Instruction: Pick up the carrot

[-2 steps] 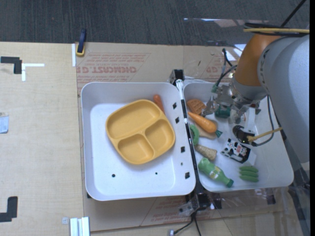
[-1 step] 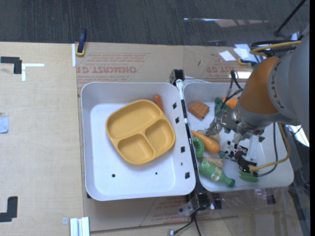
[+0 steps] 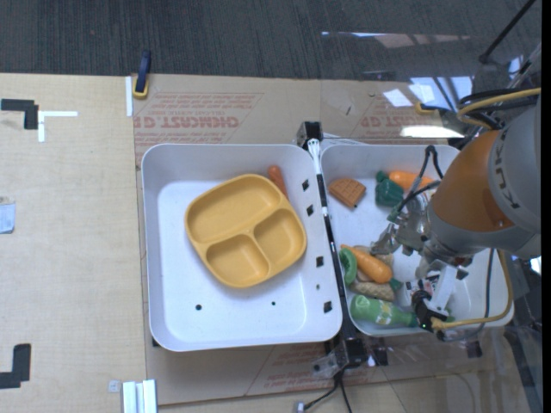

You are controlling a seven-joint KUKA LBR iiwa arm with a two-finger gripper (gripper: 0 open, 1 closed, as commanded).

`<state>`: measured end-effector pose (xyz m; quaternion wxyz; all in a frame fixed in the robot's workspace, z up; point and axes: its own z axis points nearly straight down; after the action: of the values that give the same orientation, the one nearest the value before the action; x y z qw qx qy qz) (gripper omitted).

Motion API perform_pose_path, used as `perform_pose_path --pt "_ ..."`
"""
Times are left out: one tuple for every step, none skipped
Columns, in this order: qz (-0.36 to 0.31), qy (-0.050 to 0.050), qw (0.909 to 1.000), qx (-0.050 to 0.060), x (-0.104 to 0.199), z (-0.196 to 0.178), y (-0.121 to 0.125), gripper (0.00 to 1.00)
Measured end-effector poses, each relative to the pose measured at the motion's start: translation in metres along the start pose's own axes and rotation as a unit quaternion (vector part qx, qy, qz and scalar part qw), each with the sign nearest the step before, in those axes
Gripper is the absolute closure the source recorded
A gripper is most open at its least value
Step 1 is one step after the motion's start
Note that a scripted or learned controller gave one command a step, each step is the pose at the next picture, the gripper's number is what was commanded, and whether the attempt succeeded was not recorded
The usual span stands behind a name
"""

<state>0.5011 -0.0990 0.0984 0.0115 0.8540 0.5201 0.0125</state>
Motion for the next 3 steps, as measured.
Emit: perform_pose_path --pt "0.233 0.01 0.9722 -0.021 -0.004 -0.009 0.005 0.0" --pt "0.313 0.012 0.9494 -0.019 0.009 -0.009 -0.002 0.0" --pt "0.426 -0.004 0.9048 0.005 0.021 0.003 0.023 0.0"
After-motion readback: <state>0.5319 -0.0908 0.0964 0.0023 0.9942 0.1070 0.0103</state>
